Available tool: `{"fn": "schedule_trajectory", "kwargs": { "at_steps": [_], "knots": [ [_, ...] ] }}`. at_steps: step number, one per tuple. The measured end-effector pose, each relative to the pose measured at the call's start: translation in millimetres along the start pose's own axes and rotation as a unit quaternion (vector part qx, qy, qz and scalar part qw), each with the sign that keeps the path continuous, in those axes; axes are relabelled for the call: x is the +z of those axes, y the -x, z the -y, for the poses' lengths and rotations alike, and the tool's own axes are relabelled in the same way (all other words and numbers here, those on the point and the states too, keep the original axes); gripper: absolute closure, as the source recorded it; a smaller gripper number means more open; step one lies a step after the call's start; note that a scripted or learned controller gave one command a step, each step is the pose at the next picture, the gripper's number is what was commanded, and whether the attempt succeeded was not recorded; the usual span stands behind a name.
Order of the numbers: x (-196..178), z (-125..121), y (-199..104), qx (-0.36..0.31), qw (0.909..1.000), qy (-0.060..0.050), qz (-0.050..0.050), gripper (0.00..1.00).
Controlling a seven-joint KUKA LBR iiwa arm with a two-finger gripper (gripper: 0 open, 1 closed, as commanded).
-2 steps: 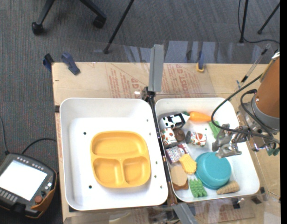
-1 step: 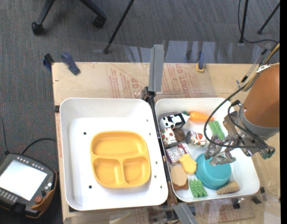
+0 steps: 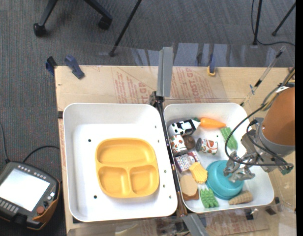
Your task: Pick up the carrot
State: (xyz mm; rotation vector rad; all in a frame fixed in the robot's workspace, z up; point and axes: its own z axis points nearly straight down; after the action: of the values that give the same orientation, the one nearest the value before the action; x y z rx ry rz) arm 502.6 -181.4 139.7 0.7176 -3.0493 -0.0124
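A grey robot arm is reaching in from the right, its gripper [image 3: 238, 169] hovering over a teal bowl [image 3: 221, 180] in the right bin [image 3: 262, 191]; whether it is closed cannot be told. The carrot [image 3: 212, 123] is lying at that bin's far side, well apart from the gripper. A yellow divided tray [image 3: 127, 167] is sitting in the left bin [image 3: 77, 132].

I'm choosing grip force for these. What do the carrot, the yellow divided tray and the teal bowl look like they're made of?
Carrot: probably moulded plastic toy food, judging by its even orange colour and smooth surface.
Yellow divided tray: looks like hard plastic with a slight sheen, with rounded moulded compartments.
Teal bowl: likely smooth plastic of one uniform colour, though the finish is hard to tell.
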Motion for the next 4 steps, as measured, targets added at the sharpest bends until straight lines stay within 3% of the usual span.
{"fn": "schedule_trajectory", "kwargs": {
  "at_steps": [1, 2, 3, 4],
  "knots": [
    [-54, 25, -19, 0.028, 0.9996, -0.006, 0.006, 1.0],
    [-154, 20, -25, -0.072, 0.9974, -0.008, 0.007, 1.0],
    [4, 30, -3, -0.104, 0.9945, 0.001, 0.001, 1.0],
    [-31, 21, -22, -0.224, 0.9746, -0.004, 0.003, 1.0]
  ]
}}
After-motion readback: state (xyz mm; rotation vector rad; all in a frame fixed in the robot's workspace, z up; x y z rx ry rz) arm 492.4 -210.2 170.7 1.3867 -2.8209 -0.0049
